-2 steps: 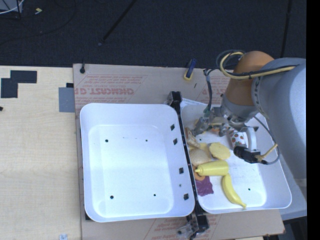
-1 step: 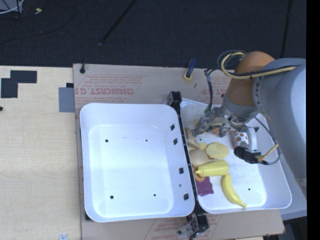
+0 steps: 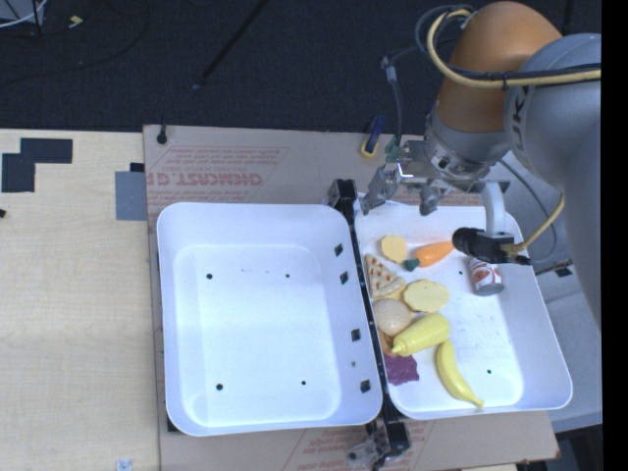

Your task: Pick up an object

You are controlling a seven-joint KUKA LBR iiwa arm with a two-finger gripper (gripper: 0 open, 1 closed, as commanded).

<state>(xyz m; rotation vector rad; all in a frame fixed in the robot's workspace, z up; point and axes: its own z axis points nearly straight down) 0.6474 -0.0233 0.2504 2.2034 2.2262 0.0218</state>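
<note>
Where the arm [image 3: 549, 86] reaches in from the right, its orange-banded wrist is held above the far edge of the right bin [image 3: 535, 361], and the claw [image 3: 402, 192] is seen over that bin's far left corner; whether it is open or closed cannot be told. 2 white bins are set side by side on the worktop [image 3: 69, 302]. In the right bin are counted 1 carrot [image 3: 433, 254], 1 can [image 3: 485, 277], 1 banana [image 3: 453, 372], 1 yellow bottle [image 3: 422, 334], 1 waffle wedge [image 3: 381, 275], 1 purple piece [image 3: 400, 368], and 3 pale rounded pieces. The left bin [image 3: 186, 312] lies beside it.
</note>
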